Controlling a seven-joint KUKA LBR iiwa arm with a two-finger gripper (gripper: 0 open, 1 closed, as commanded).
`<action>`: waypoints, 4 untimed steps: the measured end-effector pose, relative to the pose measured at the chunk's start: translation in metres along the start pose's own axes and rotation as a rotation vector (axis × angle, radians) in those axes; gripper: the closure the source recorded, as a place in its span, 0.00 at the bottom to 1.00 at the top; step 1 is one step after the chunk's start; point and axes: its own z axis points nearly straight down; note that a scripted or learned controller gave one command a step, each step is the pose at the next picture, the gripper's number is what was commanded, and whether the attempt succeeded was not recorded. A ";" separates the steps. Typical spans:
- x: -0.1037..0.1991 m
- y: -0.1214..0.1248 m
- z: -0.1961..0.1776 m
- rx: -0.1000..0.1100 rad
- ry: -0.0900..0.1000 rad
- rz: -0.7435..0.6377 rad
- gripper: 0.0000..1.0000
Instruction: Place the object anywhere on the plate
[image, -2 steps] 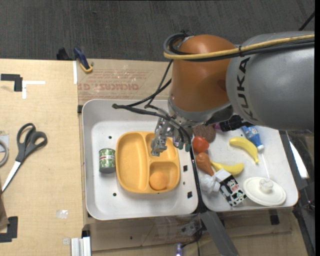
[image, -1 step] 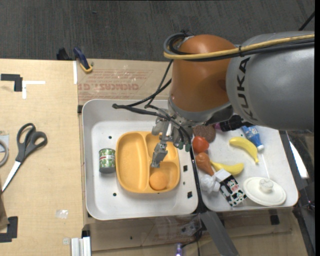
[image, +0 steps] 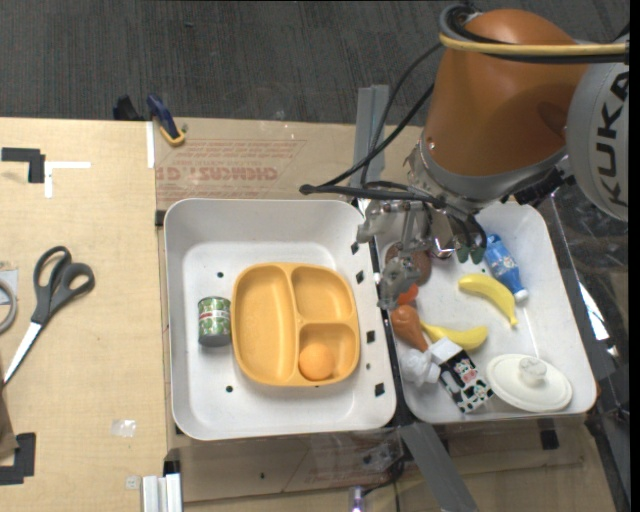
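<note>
Gripper (image: 398, 282) low over right bin (image: 556, 250) near drumstick (image: 407, 322); pincer state unclear (blurred). Orange ball (image: 317, 362) sits in plate (image: 262, 322) small compartment, left bin (image: 190, 330).

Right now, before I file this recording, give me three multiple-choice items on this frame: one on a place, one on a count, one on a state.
1. Where does the orange ball lie?
A. In the plate's small near-right compartment
B. In the right bin
C. On the bench beside the scissors

2. How many bananas lie in the right bin?
A. None
B. Two
C. Four

3. How does the small green can stand in relation to the yellow plate?
A. On the plate
B. Beside the plate, off its left edge, in the left bin
C. Out on the bench

Key: 1 A, the ball sits inside the small section; 2 B, one banana by the blue bottle, another nearer the drumstick toy; 3 B, it rests on the bin floor by the rim.
</note>
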 end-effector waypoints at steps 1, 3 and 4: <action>-0.002 -0.001 -0.009 0.000 -0.004 0.002 1.00; 0.030 0.057 -0.042 -0.001 0.000 -0.007 1.00; 0.025 0.117 0.039 -0.001 0.004 0.042 1.00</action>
